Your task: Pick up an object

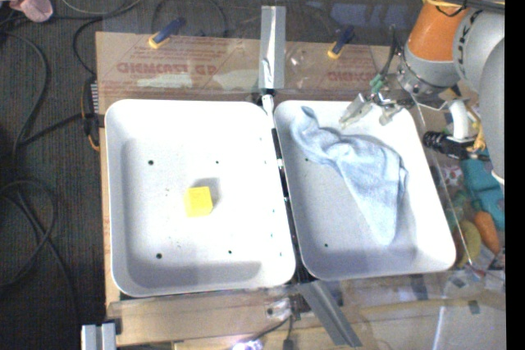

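Two shallow white bins, gripper (369, 110) spread wide, holding nothing.
Crumpled pale-blue cloth (367, 174) fills right bin (426, 254); small yellow block (199, 201) in left bin (131, 135); arm cut off.

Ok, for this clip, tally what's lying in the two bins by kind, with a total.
Yellow block, left bin: 1
Pale blue cloth, right bin: 1
Total: 2
The gripper is above the right bin's far edge, beside the cloth, with nothing seen between its fingers.

Even overhead light, soft shadows, slight blur
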`<state>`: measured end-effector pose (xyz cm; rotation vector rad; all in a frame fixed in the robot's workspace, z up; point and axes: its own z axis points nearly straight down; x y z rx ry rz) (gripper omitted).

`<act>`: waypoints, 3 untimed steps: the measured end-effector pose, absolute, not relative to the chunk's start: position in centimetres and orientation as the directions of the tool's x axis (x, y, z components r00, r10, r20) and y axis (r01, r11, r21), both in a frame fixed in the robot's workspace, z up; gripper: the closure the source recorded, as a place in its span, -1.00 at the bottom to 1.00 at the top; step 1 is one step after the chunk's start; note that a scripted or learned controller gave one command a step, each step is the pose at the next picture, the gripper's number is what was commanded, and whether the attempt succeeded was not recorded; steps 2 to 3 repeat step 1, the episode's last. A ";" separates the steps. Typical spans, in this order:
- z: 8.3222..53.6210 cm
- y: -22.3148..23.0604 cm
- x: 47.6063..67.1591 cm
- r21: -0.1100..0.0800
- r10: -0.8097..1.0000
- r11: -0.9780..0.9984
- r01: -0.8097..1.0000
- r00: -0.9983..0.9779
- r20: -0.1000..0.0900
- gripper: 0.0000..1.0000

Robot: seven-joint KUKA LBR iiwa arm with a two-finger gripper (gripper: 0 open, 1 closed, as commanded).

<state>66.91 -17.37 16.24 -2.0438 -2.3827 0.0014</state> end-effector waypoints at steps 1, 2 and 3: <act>18.1 -8.6 66.9 -0.004 1.000 0.025 1.000 -0.025 0.001 1.00; 18.1 -8.6 66.9 -0.004 1.000 0.025 1.000 -0.025 0.001 1.00; 18.1 -8.6 66.9 -0.004 1.000 0.025 1.000 -0.025 0.001 1.00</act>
